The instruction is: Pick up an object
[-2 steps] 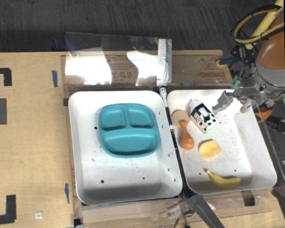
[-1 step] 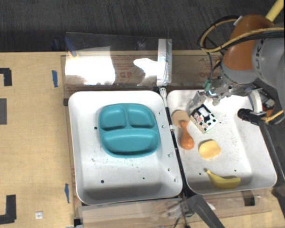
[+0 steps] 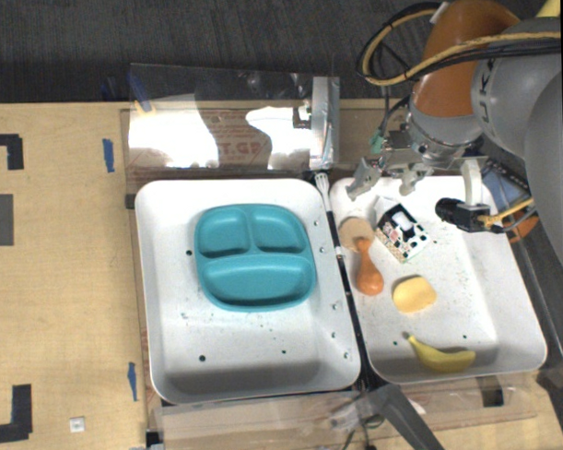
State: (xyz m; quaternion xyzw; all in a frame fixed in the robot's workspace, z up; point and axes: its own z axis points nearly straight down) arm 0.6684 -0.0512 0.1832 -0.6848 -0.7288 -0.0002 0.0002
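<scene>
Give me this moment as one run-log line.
gripper: open, holding nothing | position: above right bin far edge | nearest: patterned block | teal tray: left bin

No words or numbers can be read here; a small card [image 3: 399, 232] in the right bin [image 3: 506, 322] has black, white and tiny colored marks on it, too small to tell; reddish print shows on the cardboard [image 3: 228, 143] under the shiny plastic sheet, too blurry to read
</scene>
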